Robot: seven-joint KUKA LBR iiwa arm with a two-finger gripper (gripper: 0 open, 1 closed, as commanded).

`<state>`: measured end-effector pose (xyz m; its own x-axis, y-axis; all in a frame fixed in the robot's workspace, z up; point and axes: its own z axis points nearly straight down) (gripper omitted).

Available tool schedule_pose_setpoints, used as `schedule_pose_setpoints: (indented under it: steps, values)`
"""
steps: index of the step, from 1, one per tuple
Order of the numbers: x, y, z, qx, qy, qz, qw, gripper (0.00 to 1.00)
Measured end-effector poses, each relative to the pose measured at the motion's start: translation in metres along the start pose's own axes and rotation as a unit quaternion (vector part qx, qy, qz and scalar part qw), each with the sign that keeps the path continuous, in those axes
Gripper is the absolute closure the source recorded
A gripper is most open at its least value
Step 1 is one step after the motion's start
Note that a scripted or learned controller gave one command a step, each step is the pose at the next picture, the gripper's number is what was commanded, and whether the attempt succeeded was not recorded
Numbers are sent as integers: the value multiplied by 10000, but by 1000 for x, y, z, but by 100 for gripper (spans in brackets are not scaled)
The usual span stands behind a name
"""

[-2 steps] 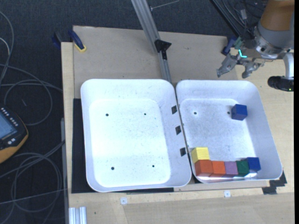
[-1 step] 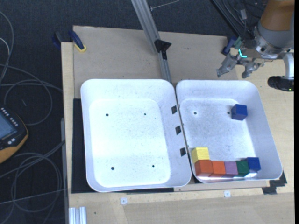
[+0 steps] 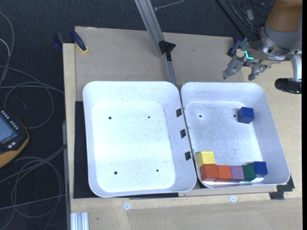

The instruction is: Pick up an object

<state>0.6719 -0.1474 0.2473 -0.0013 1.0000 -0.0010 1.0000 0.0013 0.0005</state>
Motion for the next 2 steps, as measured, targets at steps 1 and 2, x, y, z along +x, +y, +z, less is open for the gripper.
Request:
schedule_pose_setpoints:
  steps: [1, 2]
  values:
    - [0, 0, 0, 1, 0, -1, 10000, 0]
    - [-9, -10, 39, 29, 8, 11, 10000, 0]
